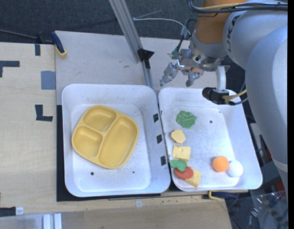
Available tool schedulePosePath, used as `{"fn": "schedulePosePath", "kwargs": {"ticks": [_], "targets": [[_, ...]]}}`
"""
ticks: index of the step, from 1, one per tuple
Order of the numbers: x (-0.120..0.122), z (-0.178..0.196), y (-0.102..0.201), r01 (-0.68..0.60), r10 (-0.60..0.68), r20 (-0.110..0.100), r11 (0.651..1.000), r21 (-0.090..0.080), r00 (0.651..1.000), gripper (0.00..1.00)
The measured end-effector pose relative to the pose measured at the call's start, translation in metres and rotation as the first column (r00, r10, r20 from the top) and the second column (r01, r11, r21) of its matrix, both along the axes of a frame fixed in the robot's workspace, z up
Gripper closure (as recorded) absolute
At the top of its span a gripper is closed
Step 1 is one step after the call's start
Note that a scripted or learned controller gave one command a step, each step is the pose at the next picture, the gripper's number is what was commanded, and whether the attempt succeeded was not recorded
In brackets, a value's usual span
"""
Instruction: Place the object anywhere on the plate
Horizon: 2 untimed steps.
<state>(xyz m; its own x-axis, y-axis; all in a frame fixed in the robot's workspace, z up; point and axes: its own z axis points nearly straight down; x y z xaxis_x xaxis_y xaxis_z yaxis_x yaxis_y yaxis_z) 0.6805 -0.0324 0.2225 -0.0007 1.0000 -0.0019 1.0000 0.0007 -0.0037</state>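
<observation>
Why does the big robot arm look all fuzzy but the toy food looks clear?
In the camera view, the arm sits close to the lens, so it blurs; the yellow plate and the green piece lie farther down, sharper, under soft even light with faint shadows.

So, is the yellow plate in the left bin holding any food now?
No food on it. The yellow plate shows three bare compartments; the food pieces, such as the green one, lie in the right bin.

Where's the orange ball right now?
The orange ball lies in the right bin, near its front right corner, touching the white ball.
</observation>
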Motion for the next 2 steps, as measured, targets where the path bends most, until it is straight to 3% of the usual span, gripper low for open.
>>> {"fn": "schedulePosePath", "kwargs": {"ticks": [1,2], "targets": [[-0.0003,-0.0330,0.0085,0.000,0.000,-0.001,1.000,0.000,1.000,0.00],[0.0002,-0.0309,0.0086,0.000,0.000,0.002,1.000,0.000,1.000,0.00]]}}
